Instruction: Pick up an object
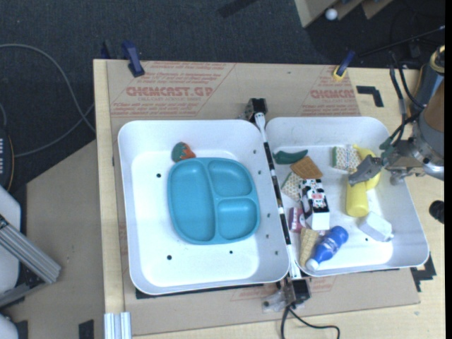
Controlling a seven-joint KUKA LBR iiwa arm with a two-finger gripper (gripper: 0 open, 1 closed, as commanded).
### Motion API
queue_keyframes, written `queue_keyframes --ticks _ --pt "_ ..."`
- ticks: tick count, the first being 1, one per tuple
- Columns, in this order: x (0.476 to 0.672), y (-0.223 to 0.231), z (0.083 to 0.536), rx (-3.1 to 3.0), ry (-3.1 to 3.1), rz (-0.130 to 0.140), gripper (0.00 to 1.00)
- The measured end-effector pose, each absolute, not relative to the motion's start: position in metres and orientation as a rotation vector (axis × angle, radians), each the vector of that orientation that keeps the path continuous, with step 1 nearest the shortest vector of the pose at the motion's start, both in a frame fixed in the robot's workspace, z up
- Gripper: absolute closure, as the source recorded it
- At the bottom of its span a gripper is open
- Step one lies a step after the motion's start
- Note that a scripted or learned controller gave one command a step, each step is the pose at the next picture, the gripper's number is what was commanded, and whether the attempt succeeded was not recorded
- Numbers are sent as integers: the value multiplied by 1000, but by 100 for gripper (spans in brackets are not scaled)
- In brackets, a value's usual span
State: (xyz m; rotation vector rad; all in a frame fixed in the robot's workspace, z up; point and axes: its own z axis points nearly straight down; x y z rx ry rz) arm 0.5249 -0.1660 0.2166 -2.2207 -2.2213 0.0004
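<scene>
Hovering beside the banana's (358, 193) top end, gripper (369, 168) state impossible to tell; best lowered squarely astride the banana, clear of the bin (408, 210) wall.

Pincer (367, 169) apparently touches yellow bottle (357, 196) in right bin (409, 221).

On the surface (106, 189), the left bin (141, 260) holds a divided tray (212, 200) with a small toy (183, 150) just behind it, while the right bin (402, 253) holds a bottle (326, 246), a tube (358, 193) and cartons.
</scene>
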Motion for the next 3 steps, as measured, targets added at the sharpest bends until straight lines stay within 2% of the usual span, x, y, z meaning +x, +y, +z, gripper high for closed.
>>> queue_keyframes --ticks 1,2,3 --pt "550 -164 84 -2222 -2222 0 0" --pt "551 -164 95 -2224 -2222 -1 100" --pt "587 -76 186 -2219 -2226 -6 100"
